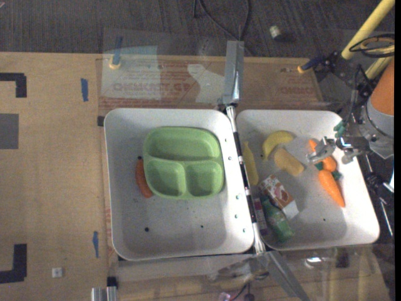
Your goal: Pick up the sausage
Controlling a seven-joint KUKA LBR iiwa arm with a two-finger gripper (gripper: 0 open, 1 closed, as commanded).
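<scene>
In the left bin [119, 187], the sausage [143, 179] lies tucked against the left edge of a green divided plate [183, 162]. The right bin [360, 227] holds a banana [276, 142], a small carton [278, 194], a green bottle [278, 223] and a carrot [331, 187]. Above the carrot, the tool [332, 148] hovers with fingers spread, gripping nothing.

Arm [383, 102]: grey, orange band above the wrist, entering from the right edge.
Wrist: angled down and leftward.
Gripper [332, 149]: low at the arm's left end; state of the jaws unclear.
</scene>
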